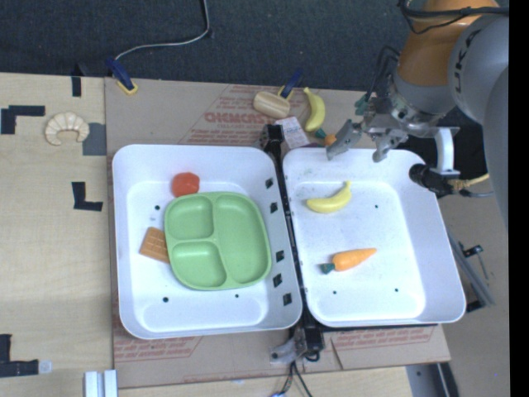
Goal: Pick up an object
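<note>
Pincer hanging over the far edge of the right bin, fingers spread apart and gripping nothing, yellow banana lying just near of it, orange carrot lying nearer, green divided plate sitting in the left bin

You've got pretty even, bright overhead light here, no harsh glare. The two white bins come out bright but keep their detail. Shadows are soft and short, like the faint one under the green plate. Focus is decent across the surface, slightly soft overall, and the dark floor along the top is murky.
</note>
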{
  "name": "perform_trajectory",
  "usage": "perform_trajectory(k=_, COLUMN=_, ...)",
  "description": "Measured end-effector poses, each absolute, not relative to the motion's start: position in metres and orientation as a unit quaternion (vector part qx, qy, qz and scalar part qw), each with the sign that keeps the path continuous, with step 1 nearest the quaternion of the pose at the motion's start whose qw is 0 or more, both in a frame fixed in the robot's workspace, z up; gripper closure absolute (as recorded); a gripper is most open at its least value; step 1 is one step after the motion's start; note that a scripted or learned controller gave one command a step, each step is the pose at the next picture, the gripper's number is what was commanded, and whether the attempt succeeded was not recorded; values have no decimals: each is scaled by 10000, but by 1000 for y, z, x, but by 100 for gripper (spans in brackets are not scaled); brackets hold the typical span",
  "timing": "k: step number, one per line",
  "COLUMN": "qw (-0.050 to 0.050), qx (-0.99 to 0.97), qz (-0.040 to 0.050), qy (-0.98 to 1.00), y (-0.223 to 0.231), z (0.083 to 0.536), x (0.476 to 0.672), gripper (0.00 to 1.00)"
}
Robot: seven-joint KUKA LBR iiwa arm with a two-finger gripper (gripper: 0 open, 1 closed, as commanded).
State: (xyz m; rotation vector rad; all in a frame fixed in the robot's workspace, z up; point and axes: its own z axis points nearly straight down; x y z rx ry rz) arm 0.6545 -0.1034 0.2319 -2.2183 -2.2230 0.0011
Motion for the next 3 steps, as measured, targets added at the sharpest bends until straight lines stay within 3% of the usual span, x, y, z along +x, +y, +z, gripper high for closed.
perform_trajectory(k=1, qw=21, qx=-7069, qz=14, qy=-7073, y=-130, z=104, x=624, gripper=0)
perform_trajectory(k=2, qw=18, qx=-7069, qz=8, qy=-7073, y=-109, z=99, x=529, gripper=0)
perform_trajectory(k=3, qw=-5, qx=-7065, qz=-16, qy=-7077, y=-121, z=86, x=522, gripper=0)
